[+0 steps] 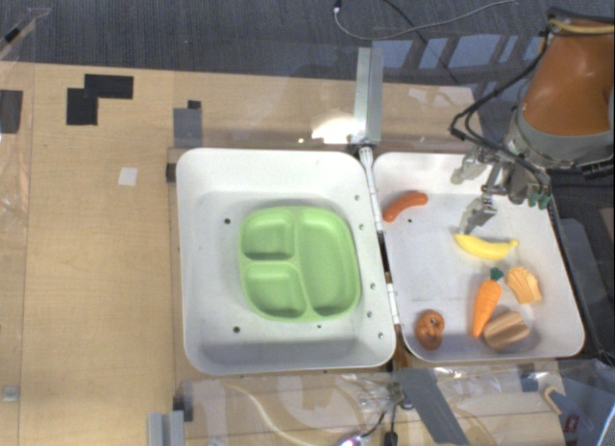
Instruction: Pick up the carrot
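The carrot, orange with a green top, lies in the right bin toward its front right, pointing toward the front edge. My gripper hangs over the back right of that bin, above the banana and well behind the carrot. One metal finger points down just behind the banana. Nothing shows between the fingers.
The right bin also holds a sausage at the back left, an apple at the front, a bread roll and a ridged orange piece beside the carrot. The left bin holds a green divided plate.
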Controlling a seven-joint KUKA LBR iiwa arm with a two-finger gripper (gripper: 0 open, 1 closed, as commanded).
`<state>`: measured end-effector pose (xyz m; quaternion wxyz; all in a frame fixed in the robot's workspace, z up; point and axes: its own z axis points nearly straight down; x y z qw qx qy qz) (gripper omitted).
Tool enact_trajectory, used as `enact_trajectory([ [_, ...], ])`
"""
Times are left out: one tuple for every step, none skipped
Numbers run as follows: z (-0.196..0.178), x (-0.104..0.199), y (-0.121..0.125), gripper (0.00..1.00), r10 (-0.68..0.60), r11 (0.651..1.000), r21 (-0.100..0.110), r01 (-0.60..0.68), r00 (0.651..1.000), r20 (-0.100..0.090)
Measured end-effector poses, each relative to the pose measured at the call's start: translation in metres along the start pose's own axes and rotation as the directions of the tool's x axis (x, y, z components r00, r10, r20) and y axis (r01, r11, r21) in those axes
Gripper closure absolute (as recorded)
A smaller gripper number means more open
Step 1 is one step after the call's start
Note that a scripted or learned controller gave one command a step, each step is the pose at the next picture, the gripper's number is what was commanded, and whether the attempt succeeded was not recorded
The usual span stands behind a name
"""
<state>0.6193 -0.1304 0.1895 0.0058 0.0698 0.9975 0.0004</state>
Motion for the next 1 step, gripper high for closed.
enact_trajectory([
  [0.0989,0.0211,-0.0646,0.00,-0.387,0.922,0.003,0.387,0.922,0.002],
])
